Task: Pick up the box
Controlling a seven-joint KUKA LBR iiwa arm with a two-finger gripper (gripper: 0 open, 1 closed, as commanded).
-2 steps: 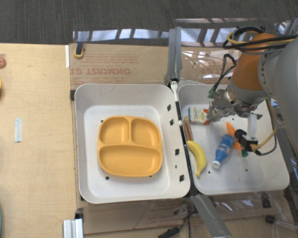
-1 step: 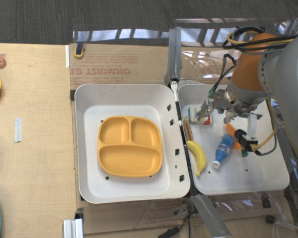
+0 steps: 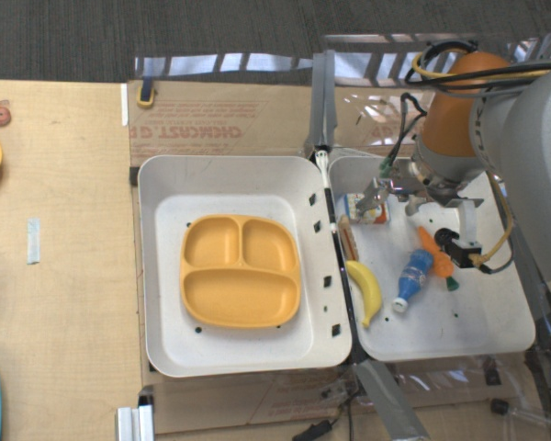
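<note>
A small box with white, red and orange print lies in the back left corner of the right bin. My gripper hangs right over it, at or just above its top edge, and partly hides it. I cannot make out whether the box is actually in the gripper's grasp. The grey arm with its orange band reaches in from the right, above the bin's back wall.
A thin brown object leans along the right bin's left wall. A banana, a blue bottle and an orange item lie mid-bin. The left bin holds a yellow divided plate.
</note>
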